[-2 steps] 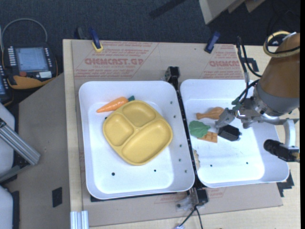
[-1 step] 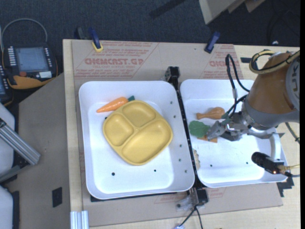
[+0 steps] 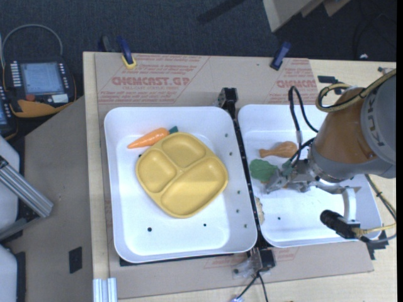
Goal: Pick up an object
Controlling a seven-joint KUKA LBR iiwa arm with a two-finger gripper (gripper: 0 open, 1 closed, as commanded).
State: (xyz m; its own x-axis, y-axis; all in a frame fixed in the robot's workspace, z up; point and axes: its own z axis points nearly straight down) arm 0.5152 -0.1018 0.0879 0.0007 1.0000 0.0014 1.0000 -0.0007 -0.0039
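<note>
In the right shallow white bin [image 3: 352, 231], gripper [image 3: 275, 182] touches a soft green lump [image 3: 261, 168]; its grip cannot be told; a glossy tan drumstick [image 3: 279, 150] lies beside.

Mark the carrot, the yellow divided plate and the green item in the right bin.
carrot [image 3: 147, 138]: camera view, middle of the orange body.
yellow divided plate [image 3: 182, 174]: camera view, on the ridge between its compartments.
green item [image 3: 261, 168]: camera view, centre of its visible green surface, left of the gripper.
</note>
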